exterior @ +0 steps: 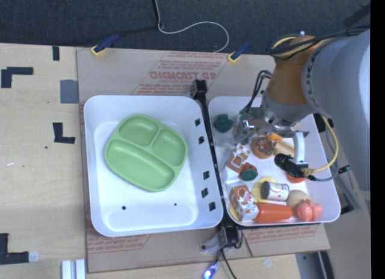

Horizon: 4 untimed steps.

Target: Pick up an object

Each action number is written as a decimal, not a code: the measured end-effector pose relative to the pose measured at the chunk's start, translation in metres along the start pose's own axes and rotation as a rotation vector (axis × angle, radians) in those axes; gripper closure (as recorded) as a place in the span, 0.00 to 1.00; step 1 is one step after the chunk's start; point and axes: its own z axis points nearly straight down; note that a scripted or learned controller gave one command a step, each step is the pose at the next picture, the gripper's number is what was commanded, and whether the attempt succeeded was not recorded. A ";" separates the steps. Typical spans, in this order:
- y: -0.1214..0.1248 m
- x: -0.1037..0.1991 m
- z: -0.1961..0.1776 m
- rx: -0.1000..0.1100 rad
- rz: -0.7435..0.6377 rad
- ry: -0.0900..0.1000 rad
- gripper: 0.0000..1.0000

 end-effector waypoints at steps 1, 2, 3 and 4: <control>0.000 0.001 -0.009 0.002 0.000 0.001 1.00; -0.010 0.060 -0.108 -0.006 -0.003 -0.001 1.00; -0.011 0.057 -0.102 0.001 0.002 -0.002 0.00; -0.022 0.073 -0.058 0.004 0.003 -0.003 0.00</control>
